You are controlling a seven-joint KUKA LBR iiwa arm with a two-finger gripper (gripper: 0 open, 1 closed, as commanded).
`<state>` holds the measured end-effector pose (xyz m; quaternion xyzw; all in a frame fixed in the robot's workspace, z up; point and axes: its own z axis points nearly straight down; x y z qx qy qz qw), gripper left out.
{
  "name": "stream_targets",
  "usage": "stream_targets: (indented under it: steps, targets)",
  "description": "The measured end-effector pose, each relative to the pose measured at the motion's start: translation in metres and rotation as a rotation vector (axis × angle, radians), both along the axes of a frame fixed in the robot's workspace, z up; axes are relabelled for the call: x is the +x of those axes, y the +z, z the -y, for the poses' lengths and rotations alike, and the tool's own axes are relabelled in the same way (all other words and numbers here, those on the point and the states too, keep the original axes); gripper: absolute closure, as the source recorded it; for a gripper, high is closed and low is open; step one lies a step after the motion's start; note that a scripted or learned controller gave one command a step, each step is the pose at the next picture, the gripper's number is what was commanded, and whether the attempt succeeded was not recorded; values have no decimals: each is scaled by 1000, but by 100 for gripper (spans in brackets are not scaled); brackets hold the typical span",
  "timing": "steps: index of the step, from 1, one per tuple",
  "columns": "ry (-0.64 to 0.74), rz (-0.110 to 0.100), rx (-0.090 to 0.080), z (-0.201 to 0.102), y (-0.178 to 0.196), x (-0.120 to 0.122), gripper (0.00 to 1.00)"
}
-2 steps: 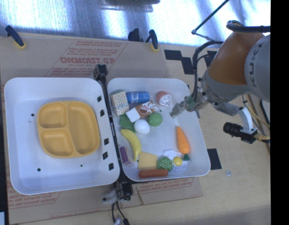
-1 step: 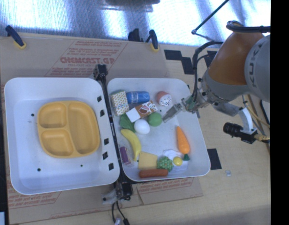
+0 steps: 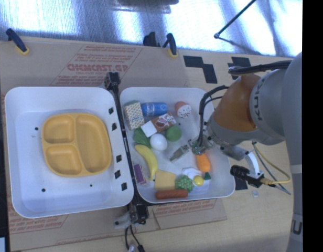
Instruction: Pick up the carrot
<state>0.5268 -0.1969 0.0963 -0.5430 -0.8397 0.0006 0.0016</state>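
Orange carrot (image 3: pixel 203 163) lies in the right bin (image 3: pixel 220 189), near its right wall, w/ green top end pointing up-left. Gripper (image 3: pixel 195 148) sits just above and left of that top end, right by it; can't tell if it touches. Fingers too small and dark to read, so can't tell if gripper is open or closed; nothing seen between them.

Arm (image 3: pixel 256 109) reaches in from the right, orange band above the wrist hanging over the bin's right rim.

Other stuff in same bin: banana (image 3: pixel 147 160) at left-centre, white egg (image 3: pixel 158 142) just above it, green ball (image 3: pixel 173 134) right of the egg, blue can (image 3: pixel 154 108) near the top, yellow cheese block (image 3: pixel 164 180) and red sausage (image 3: pixel 171 194) along the bottom edge. Small green and yellow bits sit just below the carrot.

Left bin (image 3: pixel 20 193) holds a yellow divided plate (image 3: pixel 76 143), 3 compartments. Both bins rest side by side on cardboard on the table (image 3: pixel 245 230).
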Motion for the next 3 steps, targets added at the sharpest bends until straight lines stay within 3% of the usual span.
stream_targets:
  steps: [1, 2, 3]
  targets:
    - [3, -1, 0, 0, 10, 1, 100]
    - [-427, 1, -1, 14, 98, 13, 100]
    - [-426, 1, -1, 14, 98, 13, 0]
